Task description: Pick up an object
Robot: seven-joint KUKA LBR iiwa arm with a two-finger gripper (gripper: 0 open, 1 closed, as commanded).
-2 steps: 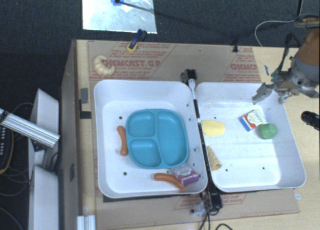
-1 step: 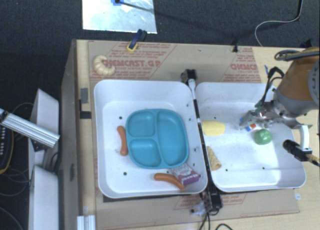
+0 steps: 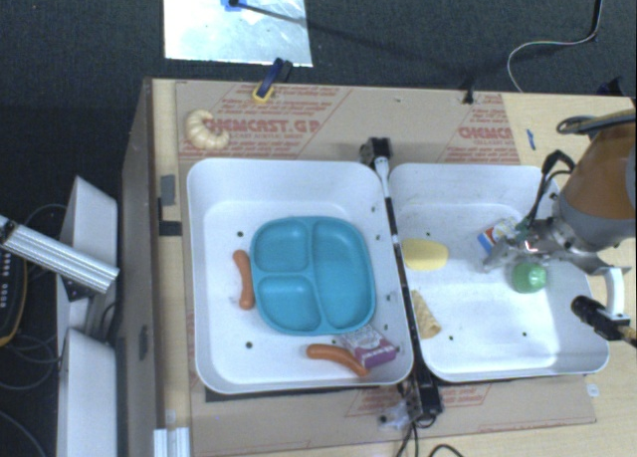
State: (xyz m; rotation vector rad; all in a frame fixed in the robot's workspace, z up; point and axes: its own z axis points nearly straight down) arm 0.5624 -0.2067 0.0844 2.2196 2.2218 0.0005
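Purple packet [image 3: 376, 351] touching sausage [image 3: 334, 355]

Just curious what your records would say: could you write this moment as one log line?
phase: reaching | gripper: low in right bin, beside green ball | grasp: not visible | left bin: blue tray, two sausages

The bench [image 3: 299, 121] is topped with tan printed cardboard, and two shallow white bins rest on it side by side — the left bin [image 3: 214, 246] and the right bin [image 3: 468, 181] — their inner rims touching along the middle. Directly on the cardboard behind the left bin lie a pale ridged croissant-like toy [image 3: 204, 127] near the far left corner and a small yellow-and-blue object [image 3: 270, 81] at the back edge.
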